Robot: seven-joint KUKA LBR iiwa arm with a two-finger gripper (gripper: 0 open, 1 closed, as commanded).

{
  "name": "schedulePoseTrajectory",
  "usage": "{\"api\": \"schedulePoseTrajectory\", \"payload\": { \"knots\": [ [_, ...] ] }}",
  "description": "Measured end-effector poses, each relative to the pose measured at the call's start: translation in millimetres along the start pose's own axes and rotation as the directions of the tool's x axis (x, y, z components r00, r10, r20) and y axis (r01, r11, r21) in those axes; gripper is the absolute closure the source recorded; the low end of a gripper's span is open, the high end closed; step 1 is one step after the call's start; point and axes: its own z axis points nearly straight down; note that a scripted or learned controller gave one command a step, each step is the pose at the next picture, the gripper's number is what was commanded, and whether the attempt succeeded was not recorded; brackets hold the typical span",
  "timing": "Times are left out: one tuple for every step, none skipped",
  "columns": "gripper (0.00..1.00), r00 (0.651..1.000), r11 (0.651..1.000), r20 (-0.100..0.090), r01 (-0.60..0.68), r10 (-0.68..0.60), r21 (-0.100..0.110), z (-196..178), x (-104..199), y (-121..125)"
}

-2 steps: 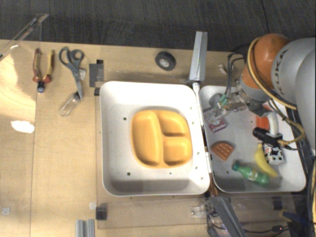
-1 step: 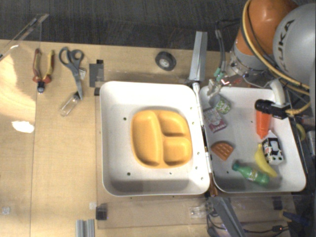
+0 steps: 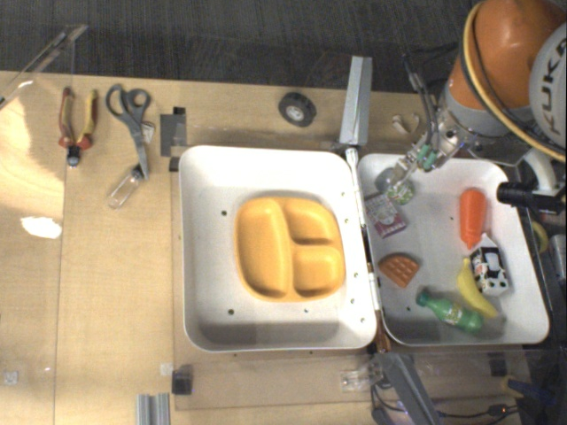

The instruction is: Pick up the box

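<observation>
The right bin (image 3: 523,330) is crowded. The box (image 3: 489,270), small, black and white, is seen lying near that bin's right wall, touching the upper end of a banana (image 3: 475,290). An orange carrot (image 3: 472,217) lies just above it, and a green bottle (image 3: 450,311) is stretched below, near the bin's front wall. A brown waffle-like piece (image 3: 400,269) and a small flat packet (image 3: 386,214) are found toward the bin's left wall.

The end effector (image 3: 400,184) is held over the bin's upper left corner, close to the packet and well apart from the box. Whether its fingers are apart or together cannot be told; the tip is pale and blurred. Nothing is seen gripped.

The left bin (image 3: 208,237) is occupied by a yellow divided tray (image 3: 289,244). On the surface (image 3: 106,308), scissors (image 3: 133,127) and pliers (image 3: 75,122) are left lying outside the bins.

The approach step is judged to be in hand, with the pick not yet made. A traverse across the bin to the right is called for, then a descent squarely over the box, with care that the banana and carrot are not caught alongside it.
</observation>
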Motion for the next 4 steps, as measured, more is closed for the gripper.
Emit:
{"api": "schedulePoseTrajectory", "payload": {
  "knots": [
    [1.0, 0.978, 0.978, -0.002, 0.211, -0.211, 0.0, 30.1, 44.2, -8.7],
    [1.0, 0.994, 0.994, -0.001, -0.114, 0.114, 0.0, 8.5, 96.4, 13.6],
    [1.0, 0.911, 0.911, -0.001, -0.413, 0.413, 0.005, 36.5, 70.8, 28.8],
    [1.0, 0.784, 0.784, 0.001, -0.621, 0.621, 0.004, -41.5, 24.8, 25.8]
  ]
}}
